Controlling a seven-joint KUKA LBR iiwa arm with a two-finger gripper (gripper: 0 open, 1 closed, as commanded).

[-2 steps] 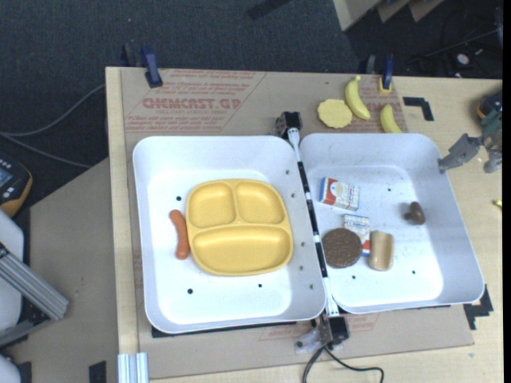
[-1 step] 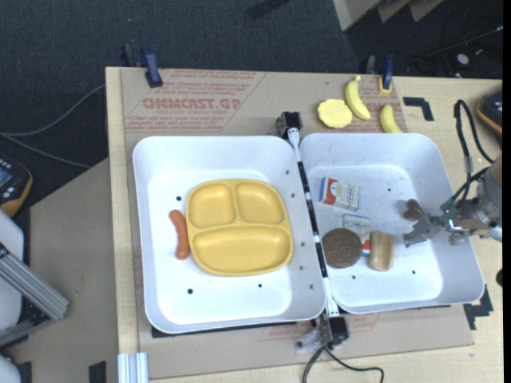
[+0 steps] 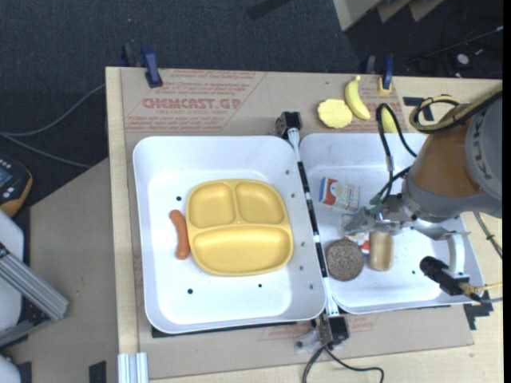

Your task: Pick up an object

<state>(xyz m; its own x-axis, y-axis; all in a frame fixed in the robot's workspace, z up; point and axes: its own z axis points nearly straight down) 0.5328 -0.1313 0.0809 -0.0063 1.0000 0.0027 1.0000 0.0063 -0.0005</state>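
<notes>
A: Left of centre, what lies in the first shallow white bin (image 3: 152, 214)?

B: A yellow plastic three-compartment tray (image 3: 238, 227), with a small orange-red toy sausage (image 3: 180, 234) just beside its left edge, on the bin floor.

A: And the right white bin (image 3: 351, 147)?

B: Centre right of the frame: a small white printed carton (image 3: 338, 192), below it a round speckled brown disc (image 3: 345, 259), touching a tan bread-roll-shaped toy (image 3: 381, 250) on its right. The hand (image 3: 374, 220) sits directly over that roll; whether it is wide or narrow I cannot tell.

A: How would the roll handle?

B: Probably light and rigid, a bit smooth. I'd pinch across its narrow middle. The disc crowding it could get nudged.

A: Upper right?

B: A yellow toy banana (image 3: 356, 99) and yellow lump (image 3: 334, 113) on the surface.
</notes>
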